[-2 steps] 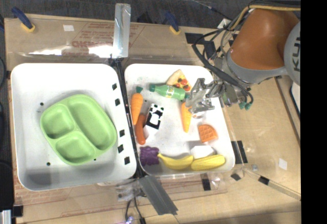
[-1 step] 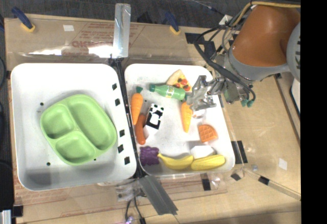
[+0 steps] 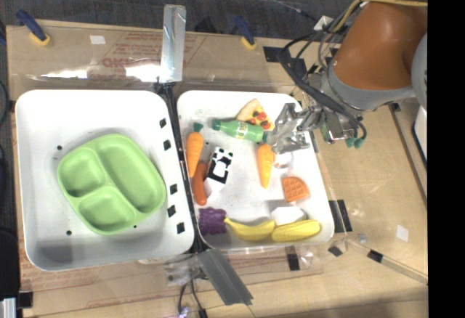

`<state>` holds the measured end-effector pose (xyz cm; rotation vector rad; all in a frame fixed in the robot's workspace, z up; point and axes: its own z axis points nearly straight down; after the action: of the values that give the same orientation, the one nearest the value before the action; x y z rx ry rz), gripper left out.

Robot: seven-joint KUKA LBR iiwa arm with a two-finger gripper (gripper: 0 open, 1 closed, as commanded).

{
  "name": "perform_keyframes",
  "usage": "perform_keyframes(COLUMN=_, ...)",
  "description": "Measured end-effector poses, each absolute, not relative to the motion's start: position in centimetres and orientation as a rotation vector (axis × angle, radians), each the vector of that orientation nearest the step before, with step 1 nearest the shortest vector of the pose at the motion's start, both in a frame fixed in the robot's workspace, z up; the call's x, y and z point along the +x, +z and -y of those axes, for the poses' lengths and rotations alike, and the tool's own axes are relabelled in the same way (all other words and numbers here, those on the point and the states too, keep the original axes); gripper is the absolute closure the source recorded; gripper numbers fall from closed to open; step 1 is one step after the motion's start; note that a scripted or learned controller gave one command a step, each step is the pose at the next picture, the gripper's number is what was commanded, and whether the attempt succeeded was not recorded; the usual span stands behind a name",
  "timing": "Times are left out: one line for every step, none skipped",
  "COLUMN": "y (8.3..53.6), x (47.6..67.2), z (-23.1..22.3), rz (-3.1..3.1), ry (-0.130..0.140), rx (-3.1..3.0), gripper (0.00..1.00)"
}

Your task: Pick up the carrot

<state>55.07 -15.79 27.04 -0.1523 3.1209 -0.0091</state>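
Observation:
Two orange carrots lie in the right bin (image 3: 320, 171). One carrot (image 3: 266, 165) lies near the bin's middle right, thick end toward the back. The other carrot (image 3: 194, 152) lies along the left wall. My gripper (image 3: 288, 132) hangs low over the back right of the bin, just behind and to the right of the first carrot's thick end. Whether it touches that carrot is unclear. The grey arm with its orange band (image 3: 378, 44) reaches in from the right.
A green bottle (image 3: 238, 129) and a pizza slice (image 3: 254, 113) lie left of the gripper. A black-and-white block (image 3: 220, 164), sausage (image 3: 200, 187), grapes (image 3: 212, 221), banana (image 3: 251, 229), corn (image 3: 296, 230) and orange waffle (image 3: 295, 188) share the right bin. A green divided plate (image 3: 110, 182) sits in the left bin.

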Motion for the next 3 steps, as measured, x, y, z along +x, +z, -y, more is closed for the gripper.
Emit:
perform_keyframes(y=28.1, x=55.2, z=15.7, rz=-3.116, ry=-0.011, rx=-0.158, gripper=1.0)
perform_keyframes(y=33.3, x=49.4, z=16.9, rz=-3.088, ry=-0.007, rx=-0.545, gripper=1.0)
perform_keyframes(y=39.8, x=50.2, z=21.1, rz=-2.957, ry=-0.007, rx=-1.05, gripper=1.0)
